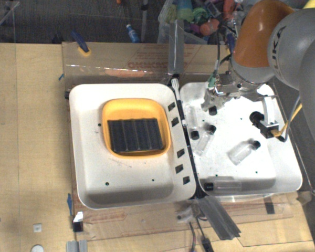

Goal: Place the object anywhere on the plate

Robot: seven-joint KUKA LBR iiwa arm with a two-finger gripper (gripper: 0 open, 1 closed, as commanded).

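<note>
Lying along the near wall of the right bin, a clear tube-like bottle is resting on its side, closest to the viewer. Farther back in the same bin, a second clear bottle with a dark cap is lying tilted near the middle of the floor. A smaller clear vial is sitting close to the wall shared by the 2 bins.

The left bin is holding a yellow plate set roughly in its middle. A black ridged slab is lying flat on that plate, covering most of its floor and leaving the yellow rim showing all around.

The gripper is hanging over the far left part of the right bin, near the dividing wall and well apart from the plate. It is sitting beyond the small vial and touching none of the 3 clear containers. Nothing is showing in its grasp, and whether it is parted or closed cannot be told from this slanted view.

The grey arm is reaching in from the right, its orange band sitting just above the wrist. Beyond the bins, a crate of coloured toys is standing at the back of the wooden bench.
</note>
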